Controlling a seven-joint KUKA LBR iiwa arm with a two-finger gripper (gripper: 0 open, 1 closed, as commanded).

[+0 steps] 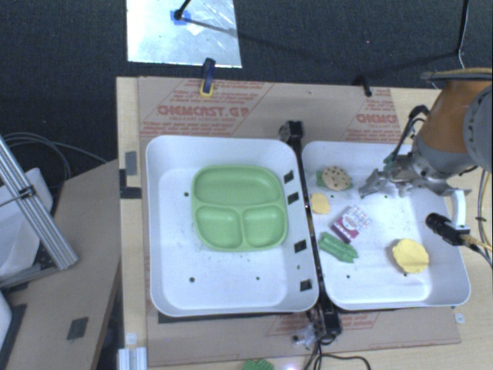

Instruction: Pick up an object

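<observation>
1. Camera view, the arm: the grey arm with its orange band (pixel 454 118) reaches in from the right, and its two-finger gripper (pixel 375 182) hangs over the upper part of the right white bin (pixel 451 287). Whether it is released or clenched, I cannot tell.
2. Camera view, the step: nothing appears lifted. The nearest candidate is the round tan speckled cookie-like piece (pixel 335 177), just left of the gripper. To grasp it well, I judge the gripper should centre over it and descend straight, keeping off the bin wall.
3. Camera view, the other pieces: a small pale yellow piece (pixel 320 203), a pink-and-white wrapped packet (pixel 351 223), a green elongated piece (pixel 338 247) and a yellow rounded lump (pixel 410 255) lie apart on the bin floor.
4. Camera view, left bin: a green three-compartment plastic tray (pixel 238 206).
</observation>
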